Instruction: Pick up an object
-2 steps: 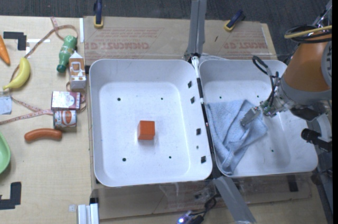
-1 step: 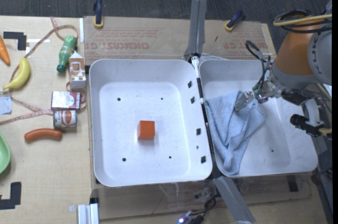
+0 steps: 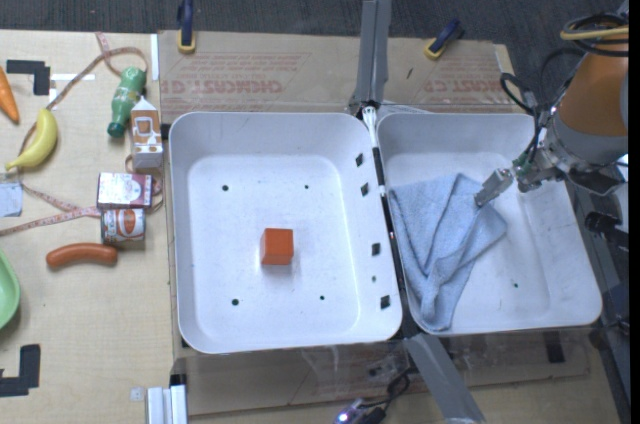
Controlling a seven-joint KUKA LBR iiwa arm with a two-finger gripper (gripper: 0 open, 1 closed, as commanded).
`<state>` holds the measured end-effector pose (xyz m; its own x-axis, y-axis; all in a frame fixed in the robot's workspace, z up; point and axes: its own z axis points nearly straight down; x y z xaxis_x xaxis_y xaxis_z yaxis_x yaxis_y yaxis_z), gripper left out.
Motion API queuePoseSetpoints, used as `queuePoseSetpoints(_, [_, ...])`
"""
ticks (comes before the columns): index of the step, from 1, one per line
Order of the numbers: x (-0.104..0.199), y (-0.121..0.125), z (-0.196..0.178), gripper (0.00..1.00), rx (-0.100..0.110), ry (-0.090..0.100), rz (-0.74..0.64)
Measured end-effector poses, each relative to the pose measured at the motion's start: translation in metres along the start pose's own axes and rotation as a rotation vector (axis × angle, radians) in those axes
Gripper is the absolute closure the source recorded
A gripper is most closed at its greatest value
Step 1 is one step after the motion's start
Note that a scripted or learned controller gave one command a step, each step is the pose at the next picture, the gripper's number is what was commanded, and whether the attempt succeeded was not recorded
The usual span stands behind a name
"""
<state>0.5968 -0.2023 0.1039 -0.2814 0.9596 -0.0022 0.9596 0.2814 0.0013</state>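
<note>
The gripper (image 3: pixel 497 187), jaw state unclear, hangs by the grey cloth (image 3: pixel 443 242), at three o'clock from the orange block (image 3: pixel 278 246).

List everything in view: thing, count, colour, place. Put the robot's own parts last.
Small orange cube: one, middle of left white bin.
Crumpled grey-blue cloth: one, in right white bin, left part.
Yellow banana: one, bench far left.
Green plastic bottle: one, left of the bins.
Red sausage: one, lower left.
Small tin can: one, above the sausage.
Blue-yellow clamps: two, cardboard's back edge.
Gripper: one, grey, over the cloth's right edge.
</note>
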Motion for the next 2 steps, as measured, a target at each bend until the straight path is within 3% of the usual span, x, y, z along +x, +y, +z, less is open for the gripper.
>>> queuePoseSetpoints(1, [0.005,-0.088,-0.028,0.0,0.002,0.002,0.098])
queuePoseSetpoints(2, [0.001,-0.033,-0.058,0.0,0.001,0.0,0.316])
